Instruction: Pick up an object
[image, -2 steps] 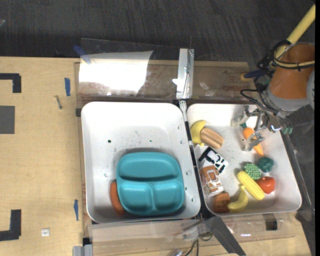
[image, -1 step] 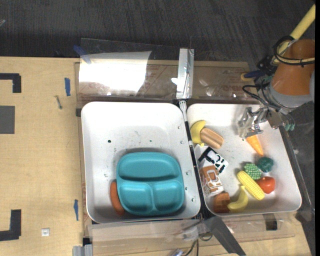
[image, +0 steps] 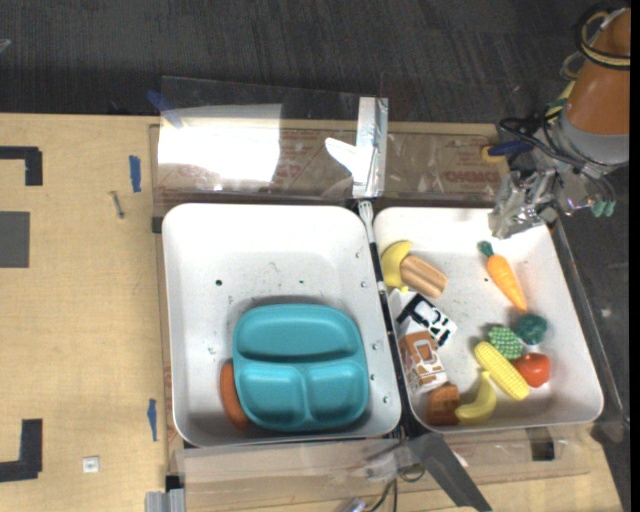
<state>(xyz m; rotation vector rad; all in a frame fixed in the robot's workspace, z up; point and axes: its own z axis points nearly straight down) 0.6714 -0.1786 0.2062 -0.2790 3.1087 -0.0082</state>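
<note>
My gripper (image: 520, 212) hangs over the far right corner of the right bin (image: 455, 228), above and just behind a toy carrot (image: 505, 280). Nothing shows between its fingers. The right bin holds several toys: a hot dog (image: 422, 274) beside a yellow banana piece (image: 394, 258), a black and white carton (image: 428, 319), a brown box (image: 422, 360), a corn cob (image: 499, 368), a green leafy piece (image: 505, 341), a teal lump (image: 532, 327), a red tomato (image: 534, 369) and a yellow banana (image: 479, 400).
The left bin (image: 200, 260) holds a teal divided tray (image: 298, 367) with an orange piece (image: 230, 392) tucked under its left edge. A clear plastic wall (image: 260, 150) with a metal post (image: 370, 145) stands behind the bins. The wooden bench (image: 70, 300) lies to the left.
</note>
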